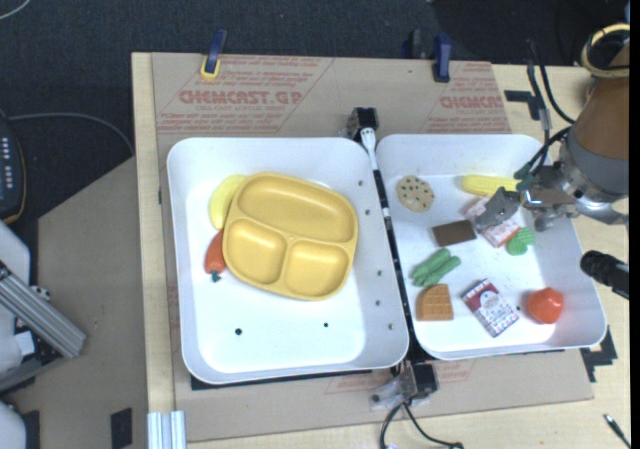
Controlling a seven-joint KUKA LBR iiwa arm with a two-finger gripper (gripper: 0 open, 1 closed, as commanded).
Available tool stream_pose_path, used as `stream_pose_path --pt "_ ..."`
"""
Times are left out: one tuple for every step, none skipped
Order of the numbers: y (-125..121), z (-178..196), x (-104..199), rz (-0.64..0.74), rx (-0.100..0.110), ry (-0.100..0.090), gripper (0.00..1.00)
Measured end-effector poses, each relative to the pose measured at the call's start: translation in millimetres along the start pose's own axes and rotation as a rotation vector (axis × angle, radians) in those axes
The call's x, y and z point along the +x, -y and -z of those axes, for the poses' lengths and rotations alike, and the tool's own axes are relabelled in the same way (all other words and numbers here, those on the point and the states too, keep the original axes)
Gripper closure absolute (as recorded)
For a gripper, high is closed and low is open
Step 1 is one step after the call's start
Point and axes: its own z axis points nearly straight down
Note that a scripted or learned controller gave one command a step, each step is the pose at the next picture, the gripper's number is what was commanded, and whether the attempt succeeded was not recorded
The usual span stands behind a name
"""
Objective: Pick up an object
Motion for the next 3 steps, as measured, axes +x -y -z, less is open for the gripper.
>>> stream_pose_path --pt "-3.0 6.8 0.2 0.003 -0.014 0.002 0.0" --pt "4.5 -50.9 -5.6 0.002 -0.006 0.0 0.0" --pt "11.1 -102.5 -13.2 0.002 -0.006 0.0 0.0"
